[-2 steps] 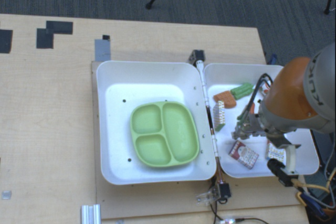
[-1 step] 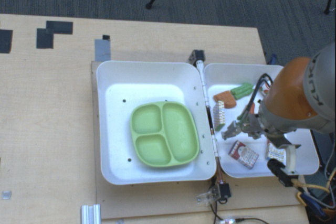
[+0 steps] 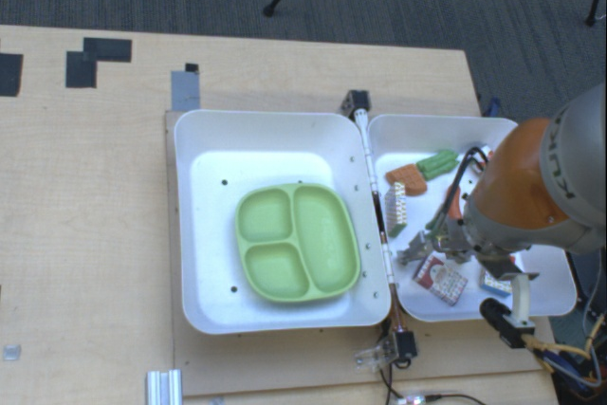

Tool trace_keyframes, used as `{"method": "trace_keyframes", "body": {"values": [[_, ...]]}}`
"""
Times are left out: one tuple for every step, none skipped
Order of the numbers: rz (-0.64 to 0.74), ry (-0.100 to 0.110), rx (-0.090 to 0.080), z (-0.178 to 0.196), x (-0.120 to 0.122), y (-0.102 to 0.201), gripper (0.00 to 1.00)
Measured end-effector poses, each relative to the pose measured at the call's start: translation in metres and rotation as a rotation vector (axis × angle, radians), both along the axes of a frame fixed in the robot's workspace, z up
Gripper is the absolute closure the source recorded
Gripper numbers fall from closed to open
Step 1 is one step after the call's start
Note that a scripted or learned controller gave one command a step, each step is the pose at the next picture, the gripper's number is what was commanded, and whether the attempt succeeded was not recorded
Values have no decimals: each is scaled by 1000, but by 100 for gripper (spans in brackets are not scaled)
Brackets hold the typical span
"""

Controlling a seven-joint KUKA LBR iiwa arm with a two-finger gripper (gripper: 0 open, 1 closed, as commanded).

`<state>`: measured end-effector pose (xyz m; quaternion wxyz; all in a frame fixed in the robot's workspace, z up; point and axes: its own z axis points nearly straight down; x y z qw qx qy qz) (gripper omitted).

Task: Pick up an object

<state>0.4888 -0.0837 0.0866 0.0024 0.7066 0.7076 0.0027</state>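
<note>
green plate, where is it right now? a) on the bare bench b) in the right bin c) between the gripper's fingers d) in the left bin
d: the green plate lies flat on the floor of the left bin, with its three compartments facing up, while the arm reaches over the right bin.
</note>
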Motion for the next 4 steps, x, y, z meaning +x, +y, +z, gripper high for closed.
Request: {"method": "trace_keyframes", "body": {"values": [[1,-6,-1,11,2,0,100],[1,-6,-1,11,2,0,0],[3,-10,0,22,3,1,100],[3,-9,0,22,3,1,0]]}}
